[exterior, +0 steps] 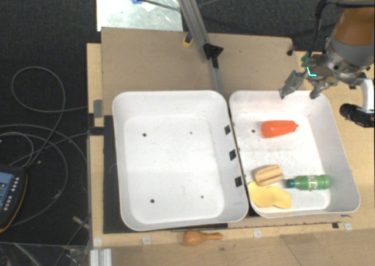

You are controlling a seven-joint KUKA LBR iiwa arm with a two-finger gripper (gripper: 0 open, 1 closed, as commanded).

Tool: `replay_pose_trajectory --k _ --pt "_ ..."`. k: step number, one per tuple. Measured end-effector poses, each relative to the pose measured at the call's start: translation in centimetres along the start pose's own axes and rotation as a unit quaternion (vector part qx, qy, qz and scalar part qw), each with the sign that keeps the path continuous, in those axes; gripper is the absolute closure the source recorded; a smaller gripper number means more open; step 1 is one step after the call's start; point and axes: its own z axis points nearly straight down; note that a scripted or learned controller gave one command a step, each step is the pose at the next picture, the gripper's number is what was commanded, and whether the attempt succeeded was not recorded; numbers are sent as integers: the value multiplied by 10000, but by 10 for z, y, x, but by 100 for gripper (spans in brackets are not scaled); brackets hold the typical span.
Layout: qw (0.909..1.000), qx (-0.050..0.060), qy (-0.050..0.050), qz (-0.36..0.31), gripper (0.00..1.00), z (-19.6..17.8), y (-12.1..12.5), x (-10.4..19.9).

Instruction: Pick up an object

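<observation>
We see the end effector (303, 87) hanging above the far edge of the right bin (335, 136), near its upper right corner, with its two fingers (289, 86) spread apart and nothing between them. The grey arm with its orange band (355, 24) reaches in from the right, above that corner.

Four objects lie in the right bin. An orange carrot-shaped toy (279, 128) rests in the upper middle of the bin, lying lengthwise left to right; it sits below and a little to the left of the end effector, apart from it. Nearer the front we find a tan wooden block (268, 174), and touching it on the front side a pale yellow, flat piece (270, 196). Just right of the block lies a green bottle (309, 183) on its side, its cap pointing left toward the block. These three are well apart from the end effector, at the opposite end of the bin.

The left bin (173, 159) sits beside the right one, their rims touching. On the worktop (152, 60) in front of the left bin we notice a small brown pear-shaped object (201, 236), outside both bins
</observation>
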Motion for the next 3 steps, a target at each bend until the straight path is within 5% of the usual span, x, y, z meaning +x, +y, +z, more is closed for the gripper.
replay_pose_trajectory --k 1,3 --pt "10000 -17 -7 -9 0 -2 1 0" --pt "10000 3 -4 26 0 95 -3 -12"
